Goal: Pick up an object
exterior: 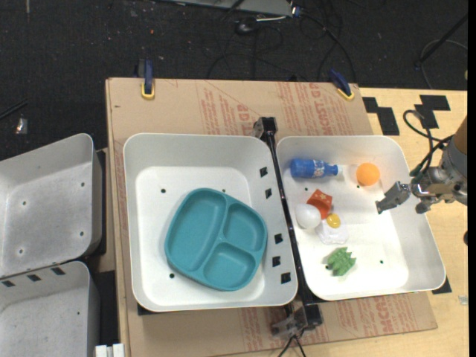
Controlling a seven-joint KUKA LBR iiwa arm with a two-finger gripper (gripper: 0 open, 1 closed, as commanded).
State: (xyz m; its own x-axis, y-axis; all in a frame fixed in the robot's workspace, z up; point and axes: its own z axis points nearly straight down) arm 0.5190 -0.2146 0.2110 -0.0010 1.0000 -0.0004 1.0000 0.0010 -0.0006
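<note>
The right bin [416,262] holds a blue bottle [314,169] lying on its side, an orange ball [367,173], a small red piece [320,199], a white egg-shaped object [308,216], a small yellow piece [333,220] on a white lump [332,233], and a green leafy toy [341,261]. My gripper [407,201] hangs over the bin's right edge, to the right of the ball and a little lower in the view. It is open, fingers spread, with nothing between them.
A teal divided plate [216,238] lies in the left bin [141,162]. Both bins rest on a cardboard sheet [208,103]. Grey metal panels [44,192] sit off to the left. Bare bin floor lies under the gripper.
</note>
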